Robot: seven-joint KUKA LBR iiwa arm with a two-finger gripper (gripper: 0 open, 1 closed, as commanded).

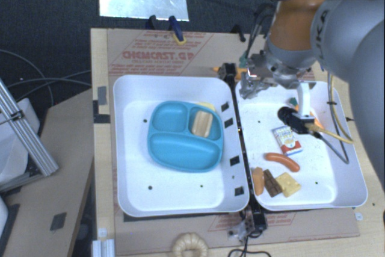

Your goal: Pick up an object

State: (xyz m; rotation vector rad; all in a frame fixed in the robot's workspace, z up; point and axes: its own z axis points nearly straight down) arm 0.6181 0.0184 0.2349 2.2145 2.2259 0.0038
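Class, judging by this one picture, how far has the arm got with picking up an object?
Done: nothing shows lifted; the sausage and small carton lie in the right bin. In hand: the hand sits over that bin's far-left corner. Left: closing on an item and raising it.

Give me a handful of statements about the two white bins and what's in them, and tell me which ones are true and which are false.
1. A blue divided plate lies in the left bin. True.
2. A bread-like piece sits in one of the plate's compartments. True.
3. The sausage lies on the blue plate. False: it lies on the floor of the right bin, below a small red, white and blue box.
4. The brown block lies in the left bin. False: it is in the right bin, between an orange-tan piece and a yellow piece.
5. The arm reaches over the far end of the right bin. True.
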